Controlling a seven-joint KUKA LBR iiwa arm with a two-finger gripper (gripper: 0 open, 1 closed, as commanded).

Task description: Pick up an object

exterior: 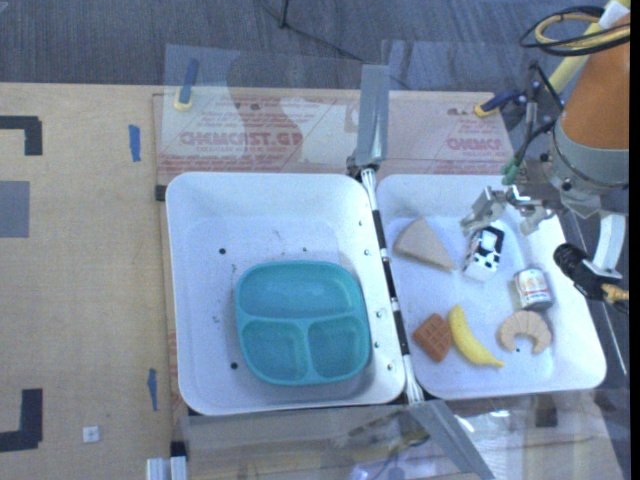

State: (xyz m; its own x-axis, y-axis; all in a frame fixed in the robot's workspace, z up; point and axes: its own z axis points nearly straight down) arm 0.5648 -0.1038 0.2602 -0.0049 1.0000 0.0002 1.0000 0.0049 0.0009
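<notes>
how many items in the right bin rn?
6: wedge at left, cow toy under the gripper, can, croissant, banana, waffle near the front. The arm may hide more.

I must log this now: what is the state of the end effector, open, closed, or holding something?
End effector: above the right bin, just over the black-and-white cow toy; open or closed cannot be told, and nothing is seen between its fingers.
</notes>
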